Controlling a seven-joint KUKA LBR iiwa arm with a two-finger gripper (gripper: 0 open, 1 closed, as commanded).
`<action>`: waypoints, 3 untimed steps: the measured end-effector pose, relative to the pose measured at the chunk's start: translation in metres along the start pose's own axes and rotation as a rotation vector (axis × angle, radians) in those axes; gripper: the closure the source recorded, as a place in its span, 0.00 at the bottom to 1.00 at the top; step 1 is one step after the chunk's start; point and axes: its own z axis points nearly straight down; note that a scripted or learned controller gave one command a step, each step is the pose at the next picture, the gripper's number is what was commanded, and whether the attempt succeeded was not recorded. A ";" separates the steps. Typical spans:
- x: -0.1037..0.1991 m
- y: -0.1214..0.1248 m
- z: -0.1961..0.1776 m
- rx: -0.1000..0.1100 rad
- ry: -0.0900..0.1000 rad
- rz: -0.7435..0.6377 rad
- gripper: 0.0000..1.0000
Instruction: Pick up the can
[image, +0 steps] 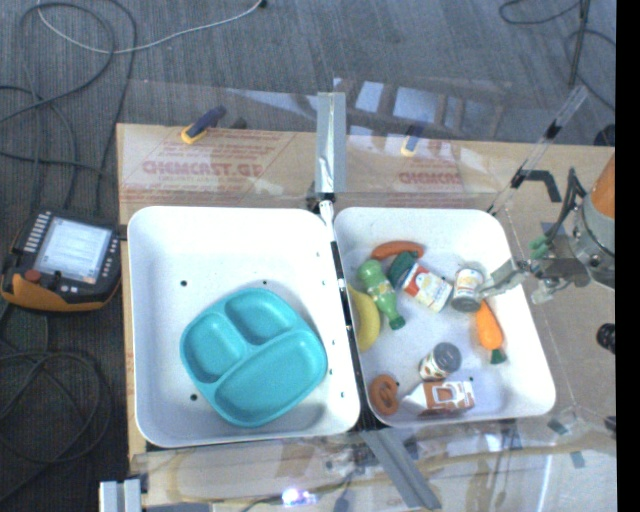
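Right bin (500, 225) crowded. Can (467, 287) hemmed: carton (428, 290) touching on left, carrot (488, 328) just below-right, pincer (505, 277) at its right side. Open floor above can, toward far wall. Left bin (160, 240): teal tray (255, 355) fills centre; margins free.

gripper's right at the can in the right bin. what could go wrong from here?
1. The can sits among clutter: a carrot just below it and a small carton beside it. Closing fingers may catch or shove those instead.
2. The gripper comes in from the can's side near the bin wall, so the can could roll or slide away toward the carton.
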 end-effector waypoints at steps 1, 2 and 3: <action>-0.030 0.061 0.097 0.000 -0.002 -0.053 0.00; -0.016 0.085 0.169 -0.018 -0.006 0.042 0.00; -0.015 0.086 0.158 -0.019 -0.005 0.040 1.00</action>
